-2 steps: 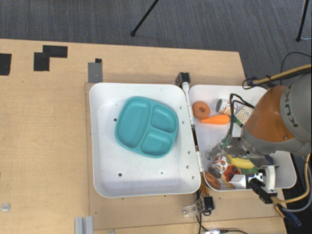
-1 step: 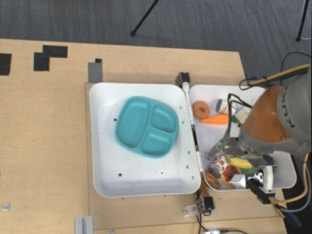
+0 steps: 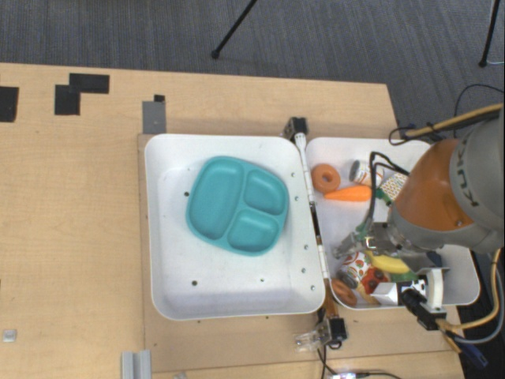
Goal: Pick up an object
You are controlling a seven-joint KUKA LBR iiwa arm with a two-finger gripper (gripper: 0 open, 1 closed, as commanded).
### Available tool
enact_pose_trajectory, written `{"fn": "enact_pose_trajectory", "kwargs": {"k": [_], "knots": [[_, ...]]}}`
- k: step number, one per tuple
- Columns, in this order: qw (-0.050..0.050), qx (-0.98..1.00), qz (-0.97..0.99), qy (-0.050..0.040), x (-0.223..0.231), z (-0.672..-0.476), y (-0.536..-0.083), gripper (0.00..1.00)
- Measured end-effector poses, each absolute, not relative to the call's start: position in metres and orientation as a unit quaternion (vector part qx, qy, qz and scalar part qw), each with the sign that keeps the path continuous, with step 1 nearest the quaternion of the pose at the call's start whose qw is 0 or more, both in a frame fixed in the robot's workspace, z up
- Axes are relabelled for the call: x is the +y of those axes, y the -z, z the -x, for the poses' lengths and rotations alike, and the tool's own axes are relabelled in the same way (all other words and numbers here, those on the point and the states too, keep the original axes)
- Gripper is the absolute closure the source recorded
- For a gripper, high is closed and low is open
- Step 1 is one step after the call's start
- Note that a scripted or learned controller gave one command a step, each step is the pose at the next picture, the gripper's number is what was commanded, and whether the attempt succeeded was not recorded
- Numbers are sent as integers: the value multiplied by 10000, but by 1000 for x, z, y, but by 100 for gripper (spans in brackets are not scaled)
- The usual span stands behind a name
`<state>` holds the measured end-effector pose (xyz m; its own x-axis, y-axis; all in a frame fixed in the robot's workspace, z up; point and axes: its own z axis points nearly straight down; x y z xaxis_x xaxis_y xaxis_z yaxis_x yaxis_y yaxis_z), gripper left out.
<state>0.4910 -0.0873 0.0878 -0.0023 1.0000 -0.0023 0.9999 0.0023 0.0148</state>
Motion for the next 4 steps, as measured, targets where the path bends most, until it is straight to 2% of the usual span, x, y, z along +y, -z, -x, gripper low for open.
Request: {"fn": "enact_pose_trajectory", "kwargs": {"k": [1, 2, 3, 4], "knots": [[91, 7088, -7053, -77, -86, -494, -100, 100], [89, 7084, -7057, -74, -86, -494, -99, 0], [30, 7094, -7048, -20, -109, -638, -86, 0], [-51, 7076, -7066, 60, -89, -666, -84, 0]]}}
